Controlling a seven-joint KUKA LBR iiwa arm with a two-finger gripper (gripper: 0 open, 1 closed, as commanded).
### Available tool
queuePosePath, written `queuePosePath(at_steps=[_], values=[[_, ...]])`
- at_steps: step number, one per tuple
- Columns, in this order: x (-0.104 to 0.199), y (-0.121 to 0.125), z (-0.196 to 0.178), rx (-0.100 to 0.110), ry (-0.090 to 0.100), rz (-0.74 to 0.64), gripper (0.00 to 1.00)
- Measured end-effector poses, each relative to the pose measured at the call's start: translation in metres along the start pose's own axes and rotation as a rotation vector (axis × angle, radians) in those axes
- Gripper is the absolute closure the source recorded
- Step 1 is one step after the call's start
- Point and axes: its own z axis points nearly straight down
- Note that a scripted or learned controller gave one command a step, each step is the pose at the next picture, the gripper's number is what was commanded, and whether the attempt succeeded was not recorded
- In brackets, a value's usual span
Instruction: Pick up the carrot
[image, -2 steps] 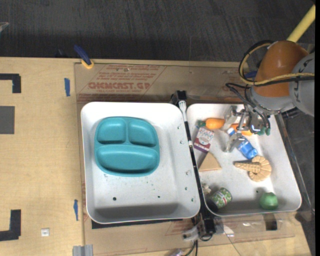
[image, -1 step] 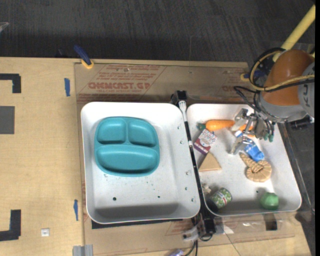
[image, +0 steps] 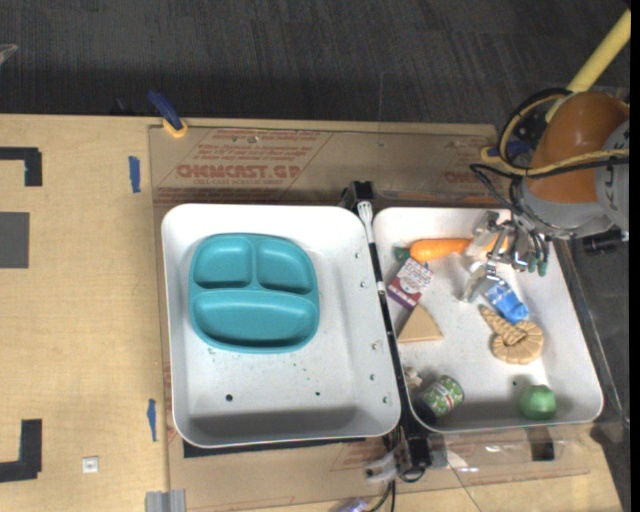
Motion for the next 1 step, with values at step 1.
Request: queuePosePath(at_steps=[1], values=[[0.0602,-0.0019,-0.0017,0.0,-0.008,0.067,0.0]])
